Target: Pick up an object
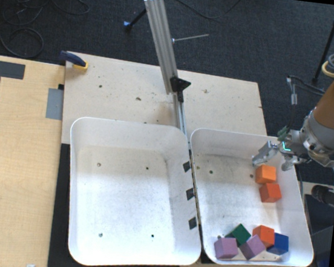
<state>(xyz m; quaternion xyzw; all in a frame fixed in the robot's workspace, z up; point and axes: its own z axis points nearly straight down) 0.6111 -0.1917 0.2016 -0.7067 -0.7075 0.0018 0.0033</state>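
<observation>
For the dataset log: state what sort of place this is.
Probably a robotics lab test bench: an arm with a gripper over two white bins, coloured blocks as props, loose cables on the carpet.

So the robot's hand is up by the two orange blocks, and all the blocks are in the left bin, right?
Not quite. The gripper is up by the two orange blocks, but the blocks are all in the right bin, not the left one. The camera view shows the green, purple, blue and orange blocks bunched in that bin's near corner.
</observation>
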